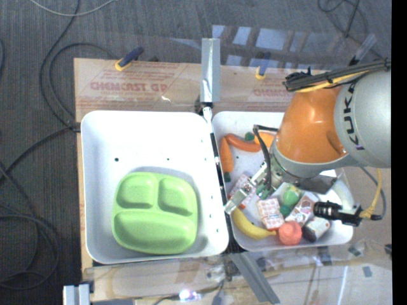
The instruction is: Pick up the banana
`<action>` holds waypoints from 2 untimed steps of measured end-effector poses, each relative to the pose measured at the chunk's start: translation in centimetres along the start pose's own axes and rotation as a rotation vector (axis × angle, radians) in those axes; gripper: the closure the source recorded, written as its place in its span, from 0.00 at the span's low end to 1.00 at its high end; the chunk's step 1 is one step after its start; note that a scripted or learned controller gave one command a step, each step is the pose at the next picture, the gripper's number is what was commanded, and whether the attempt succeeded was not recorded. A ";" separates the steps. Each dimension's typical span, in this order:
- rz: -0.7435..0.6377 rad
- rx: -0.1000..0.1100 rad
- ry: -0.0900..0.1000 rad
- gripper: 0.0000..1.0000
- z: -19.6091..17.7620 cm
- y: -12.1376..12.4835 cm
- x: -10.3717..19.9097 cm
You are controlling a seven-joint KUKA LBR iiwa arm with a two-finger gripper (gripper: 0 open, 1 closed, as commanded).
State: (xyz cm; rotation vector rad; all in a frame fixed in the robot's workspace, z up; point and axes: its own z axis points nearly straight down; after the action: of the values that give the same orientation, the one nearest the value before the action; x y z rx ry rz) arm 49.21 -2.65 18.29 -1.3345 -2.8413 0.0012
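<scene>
left bin point(102, 132): white, shallow, holds a green divided tray point(156, 213) sitting low and toward its right wall. nothing else in it that i can make out.
divider: the two bins touch along the middle rim, right beside the banana's near end.
right bin point(222, 127): crowded. orange carrot-like pieces point(240, 142) at upper left, small printed packs point(269, 212) mid, a green item point(290, 197), a red-pink round thing point(290, 233) and a dark-and-white block point(316, 228) at the bottom.
banana point(249, 227): yellow, curved, lying flat along the bottom-left of the right bin. left tip near the bin's left wall, right end runs under or against the printed pack and close to the red-pink thing. only part of its length is bare.
arm point(318, 129): grey with orange band, covers the upper right of the right bin.
gripper point(245, 191): low over the clutter, just above the banana's left half in this view. jaw state: cannot tell, too small and cluttered.
hold: nothing seen between the fingers.
risk 1: closes on a printed pack instead, since those sit right at the gripper.
risk 2: banana pinned by the pack, so it drags neighbours or slips out.
risk 3: fingertip hits the bin wall, banana being so close to the corner.
</scene>
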 end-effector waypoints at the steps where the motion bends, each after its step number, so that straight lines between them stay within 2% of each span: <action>1: -0.358 0.001 -0.001 0.00 6.6 -6.7 -8.9; 2: -0.359 -0.005 0.001 1.00 5.7 -6.5 -8.8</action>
State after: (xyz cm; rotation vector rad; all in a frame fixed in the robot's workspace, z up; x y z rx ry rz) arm 49.82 -13.53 12.62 -0.8067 -3.0347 -0.0065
